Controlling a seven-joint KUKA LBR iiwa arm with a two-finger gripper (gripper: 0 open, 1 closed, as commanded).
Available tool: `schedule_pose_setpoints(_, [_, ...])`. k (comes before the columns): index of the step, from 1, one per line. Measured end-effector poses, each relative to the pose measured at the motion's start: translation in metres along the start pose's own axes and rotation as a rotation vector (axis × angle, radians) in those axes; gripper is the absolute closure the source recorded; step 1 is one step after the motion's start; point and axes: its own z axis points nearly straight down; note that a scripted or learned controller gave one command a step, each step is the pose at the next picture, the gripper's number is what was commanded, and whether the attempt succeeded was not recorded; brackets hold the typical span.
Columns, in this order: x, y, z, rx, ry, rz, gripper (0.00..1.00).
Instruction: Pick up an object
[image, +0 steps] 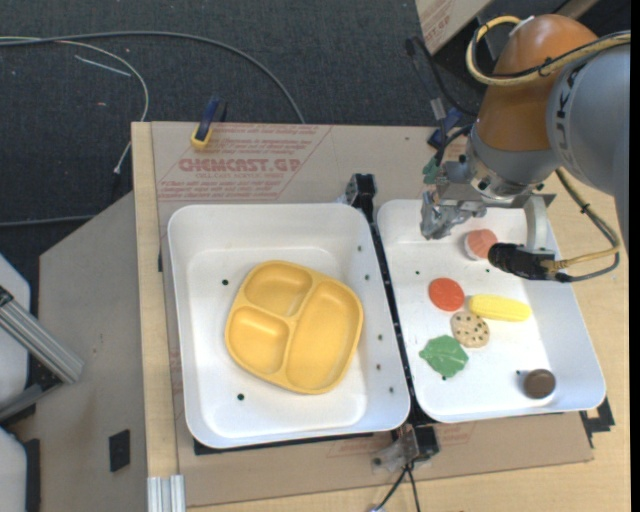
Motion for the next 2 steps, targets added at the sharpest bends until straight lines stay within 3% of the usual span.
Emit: schedule_pose_setpoints(2, [0.107, -0.025, 0.002, 0.000, 0.000, -0.002, 1.00])
